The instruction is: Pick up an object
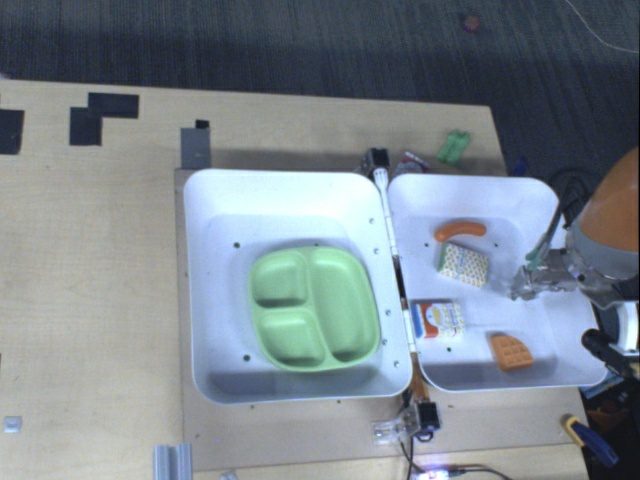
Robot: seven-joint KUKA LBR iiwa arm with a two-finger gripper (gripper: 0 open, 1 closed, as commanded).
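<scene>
Over right bin [535, 196]: gripper [524, 286] is hovering, holding nothing; opening indiscernible.
Patterned block [464, 264] is sitting just left; waffle [511, 352] below. Centre squarely before descending.

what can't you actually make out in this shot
- Gripper, camera view: too blurred and small to tell its state.
- Grey arm: cut off by the right edge.
- Small white carton with red and blue print: label too small to read.
- Small green object beyond the right white bin: too blurred to identify.
</scene>
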